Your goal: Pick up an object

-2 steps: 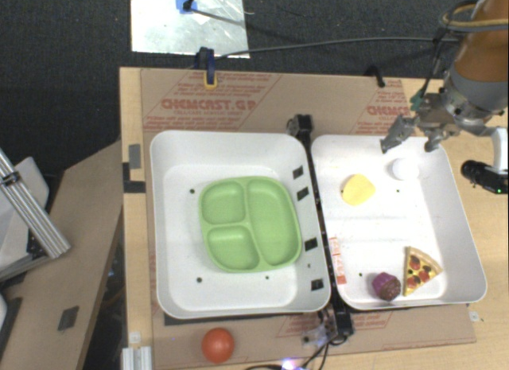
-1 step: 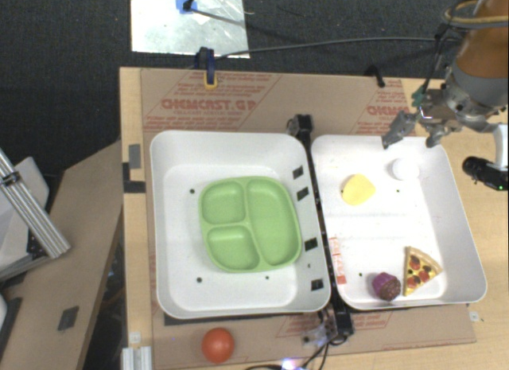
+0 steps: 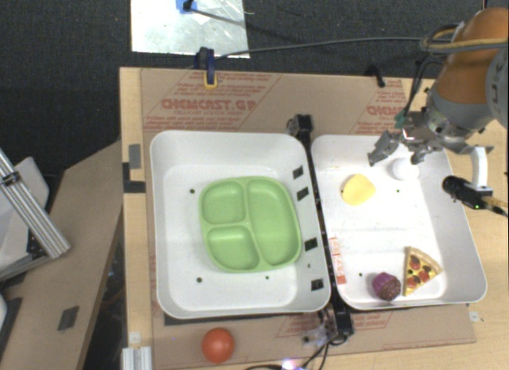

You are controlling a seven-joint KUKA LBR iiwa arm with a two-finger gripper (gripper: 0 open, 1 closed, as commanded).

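Yellow piece (image 3: 358, 189) lies just below the open claw (image 3: 400, 151).

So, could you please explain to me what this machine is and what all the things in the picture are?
This is one picture from a fixed camera above a bench, looking down at a slant. The grey and orange machine at the right is a robot arm, and its two-finger gripper hangs open over the back of the right bin with nothing between its fingers. That shallow white bin holds a yellow piece, a purple piece, a toy pizza slice and a small white object just under the gripper. The left bin holds a green divided tray. An orange ball lies on the bench in front of the bins.
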